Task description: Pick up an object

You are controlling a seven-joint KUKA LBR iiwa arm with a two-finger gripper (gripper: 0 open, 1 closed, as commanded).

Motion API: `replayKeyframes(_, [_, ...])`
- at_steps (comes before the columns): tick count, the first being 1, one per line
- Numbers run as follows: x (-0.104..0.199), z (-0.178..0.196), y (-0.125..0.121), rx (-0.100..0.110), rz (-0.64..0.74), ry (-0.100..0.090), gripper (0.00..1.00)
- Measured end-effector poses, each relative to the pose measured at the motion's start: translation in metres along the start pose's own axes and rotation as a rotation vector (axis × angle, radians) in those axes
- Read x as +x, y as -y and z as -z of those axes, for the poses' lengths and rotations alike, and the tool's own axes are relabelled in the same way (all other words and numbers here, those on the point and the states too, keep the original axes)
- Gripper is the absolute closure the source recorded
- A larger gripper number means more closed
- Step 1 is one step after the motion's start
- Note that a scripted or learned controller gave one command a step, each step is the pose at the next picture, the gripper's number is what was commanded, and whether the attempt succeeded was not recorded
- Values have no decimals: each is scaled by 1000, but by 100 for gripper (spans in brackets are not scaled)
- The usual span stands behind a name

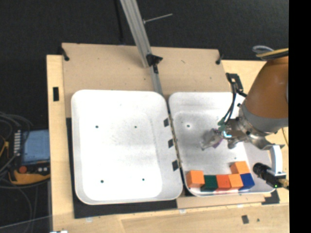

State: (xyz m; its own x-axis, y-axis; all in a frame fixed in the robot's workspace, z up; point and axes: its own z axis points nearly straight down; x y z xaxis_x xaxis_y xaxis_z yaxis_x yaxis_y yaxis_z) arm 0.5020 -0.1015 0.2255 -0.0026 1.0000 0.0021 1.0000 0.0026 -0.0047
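My gripper (pixel 210 141) hangs over the middle of the right bin (pixel 194 108), pointing left from the orange-banded wrist (pixel 267 96). Nothing shows between its fingers. Along the bin's front edge lies a row of blocks: an orange block (pixel 196 177), a dark green block (pixel 210 182), a second orange block (pixel 223 181), a third orange one (pixel 239 168) and a blue block (pixel 247 179). The gripper stands behind and above this row, apart from every block.
The left bin (pixel 121 144) lies beside the right one, with black clips along their shared edge. A metal pole (pixel 138 28) slants in from the top. A blue box and cables (pixel 34 149) sit off the bench at left.
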Motion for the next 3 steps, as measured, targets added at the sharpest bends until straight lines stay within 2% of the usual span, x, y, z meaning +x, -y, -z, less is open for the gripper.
replayKeyframes(1, [0,2,-1,-6,-5,1,0])
replayKeyframes(3, [-11,-121,-6,1,-5,3,0])
